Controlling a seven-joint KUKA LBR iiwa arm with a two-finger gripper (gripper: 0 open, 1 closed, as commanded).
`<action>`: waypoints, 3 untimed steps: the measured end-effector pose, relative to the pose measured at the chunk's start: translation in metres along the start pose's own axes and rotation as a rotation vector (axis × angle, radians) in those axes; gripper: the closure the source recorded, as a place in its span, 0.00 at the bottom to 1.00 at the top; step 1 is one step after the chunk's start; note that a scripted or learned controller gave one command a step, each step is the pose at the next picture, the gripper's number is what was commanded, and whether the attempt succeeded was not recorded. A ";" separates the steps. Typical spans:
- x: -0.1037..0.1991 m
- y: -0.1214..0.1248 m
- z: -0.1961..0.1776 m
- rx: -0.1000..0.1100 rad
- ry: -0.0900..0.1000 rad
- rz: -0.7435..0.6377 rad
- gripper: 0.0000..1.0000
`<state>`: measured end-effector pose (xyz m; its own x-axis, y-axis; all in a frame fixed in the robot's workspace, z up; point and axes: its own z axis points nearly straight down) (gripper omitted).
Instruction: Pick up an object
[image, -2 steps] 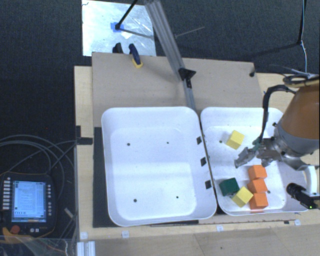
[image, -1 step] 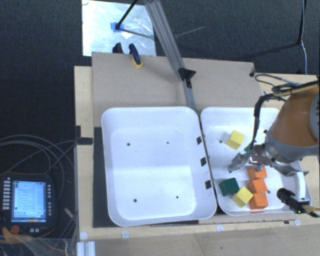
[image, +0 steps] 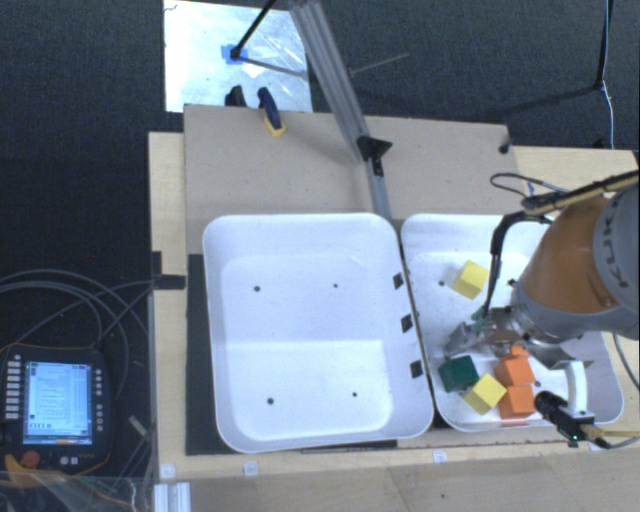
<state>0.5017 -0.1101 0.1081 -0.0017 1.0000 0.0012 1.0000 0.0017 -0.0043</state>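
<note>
The right bin (image: 425, 240) holds several blocks. A yellow block (image: 469, 279) lies toward its back. At the front sit a dark green block (image: 459, 373), a second yellow block (image: 485, 393) and two orange blocks (image: 517, 368) (image: 517, 401), close together. My gripper (image: 468, 338) hangs low over the bin's middle, just above and behind the green block and left of the upper orange block. The arm's grey wrist and orange band (image: 565, 265) cover the bin's right side. I see nothing held.
The left bin (image: 300, 330) adjoins the right one along a shared rim. A slanted grey pole (image: 345, 100) crosses the back of the bench. A black cable (image: 497, 250) loops off the wrist. A control pendant (image: 55, 405) lies on the floor at left.
</note>
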 end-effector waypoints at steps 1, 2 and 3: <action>-0.001 0.002 -0.013 -0.007 -0.001 -0.002 1.00; -0.002 0.002 -0.057 -0.010 -0.002 -0.002 1.00; -0.001 -0.001 -0.119 -0.013 -0.003 -0.003 1.00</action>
<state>0.5008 -0.1113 0.2274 -0.0047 1.0000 -0.0019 0.9999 0.0048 0.0092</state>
